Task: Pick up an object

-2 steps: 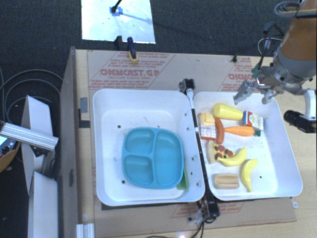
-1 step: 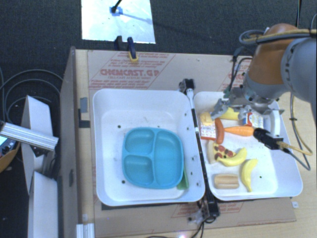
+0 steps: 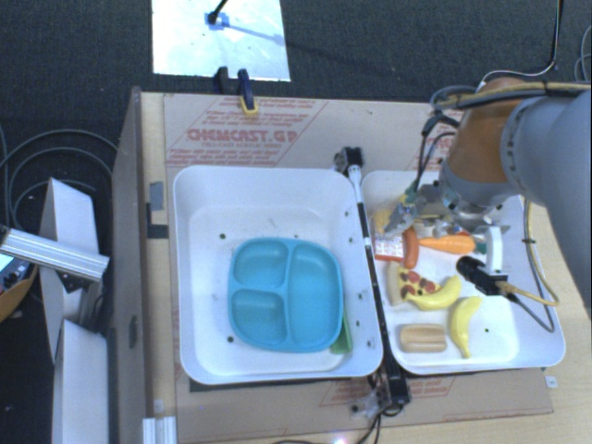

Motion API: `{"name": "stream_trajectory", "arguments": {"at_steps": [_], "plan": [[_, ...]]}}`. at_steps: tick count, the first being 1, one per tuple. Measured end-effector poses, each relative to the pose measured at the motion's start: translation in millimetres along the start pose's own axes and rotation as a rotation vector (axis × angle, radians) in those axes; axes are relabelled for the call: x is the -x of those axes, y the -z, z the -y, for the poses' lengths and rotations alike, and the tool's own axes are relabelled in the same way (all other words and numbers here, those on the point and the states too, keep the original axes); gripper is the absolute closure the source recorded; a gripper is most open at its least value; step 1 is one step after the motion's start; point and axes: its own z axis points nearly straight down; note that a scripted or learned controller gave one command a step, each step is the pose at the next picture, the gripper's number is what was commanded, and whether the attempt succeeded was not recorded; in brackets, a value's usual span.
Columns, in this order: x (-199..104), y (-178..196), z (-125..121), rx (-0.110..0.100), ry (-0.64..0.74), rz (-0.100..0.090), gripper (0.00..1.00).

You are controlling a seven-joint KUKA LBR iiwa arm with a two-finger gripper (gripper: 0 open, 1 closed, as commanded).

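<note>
The right bin holds several toy foods. An orange carrot lies across its middle, with a small red-orange piece just left of it. Below them are a pale slice with red dots, two yellow bananas and a tan bun. My gripper hangs low over the upper left part of this bin, just above the red-orange piece and the carrot's left end. I see nothing clearly between its fingers.
In the left bin lies a blue divided plate, with a green thing peeking out at its lower right. A black bar runs between the bins. The grey arm covers the right bin's upper right.
</note>
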Motion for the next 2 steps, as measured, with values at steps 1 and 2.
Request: {"name": "stream_trajectory", "arguments": {"at_steps": [1,2], "plan": [[3.6,-12.1,10.9,0.024,0.002,-0.003,0.00],[4.5,-1.1,9.6,0.030,0.005,0.002,1.00]]}}
